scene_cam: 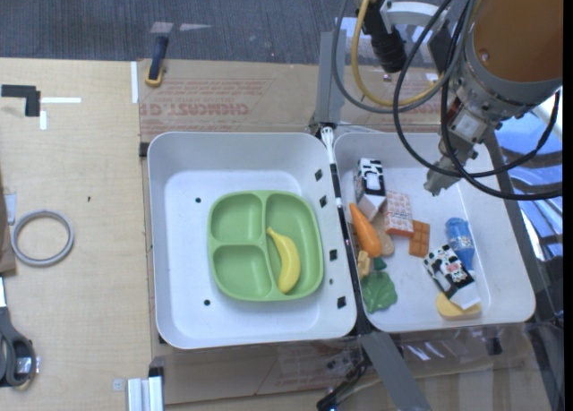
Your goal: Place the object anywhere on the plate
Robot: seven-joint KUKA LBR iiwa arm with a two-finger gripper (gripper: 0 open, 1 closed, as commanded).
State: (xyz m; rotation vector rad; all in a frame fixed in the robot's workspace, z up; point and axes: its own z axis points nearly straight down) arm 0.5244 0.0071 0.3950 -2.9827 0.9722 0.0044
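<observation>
One banana (286, 260) lies on your plate (235, 221), in its right compartment; left bin (170, 248) roomy around it. Gripper (436, 183) hovers over the right bin (510, 266); its state you cannot tell.

We see two white bins (170, 248), one green plate (235, 221), one banana (286, 259), one carrot (366, 232), two black-and-white cartons (371, 176), one blue bottle (459, 242) and one tape roll (39, 237).
</observation>
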